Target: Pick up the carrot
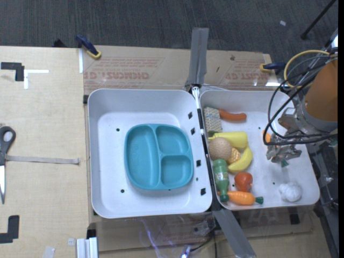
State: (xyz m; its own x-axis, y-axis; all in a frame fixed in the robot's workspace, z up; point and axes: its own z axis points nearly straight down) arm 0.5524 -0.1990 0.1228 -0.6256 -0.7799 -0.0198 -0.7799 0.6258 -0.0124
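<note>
Fingers (276, 155) of bare grey metal, apparently spread with nothing between them, hanging over the right-hand part of the right bin (309, 168).

Carrot (239, 198) toward the view's lower left of the fingers, well apart from them, on the white floor beside the right bin's near wall. Long axis close to left-right in the view, running along that wall; smooth orange tapered body, seemingly moulded plastic, with a small green top at its right end. Judged requirement for the coming move: travel down-left in the view and closure across the short width of the body, not along its length.

Left end touching or just beside the base of a green bottle (220, 177), glossy and lying nearly perpendicular to the carrot. Just beyond the carrot, a round red tomato (243, 180), near enough to crowd a descent. Farther back, a curved yellow banana (241, 160), a dull brown rounded piece (219, 148), and a slim red-orange piece (232, 115) by the far wall, similar in colour and a possible decoy. Right of the carrot, a lumpy white garlic bulb (291, 192), apart.

Left bin (102, 144) with a teal three-compartment plate (159, 156), smooth, matte. Scissors (5, 144) on the pale wooden surface (43, 117).
</note>
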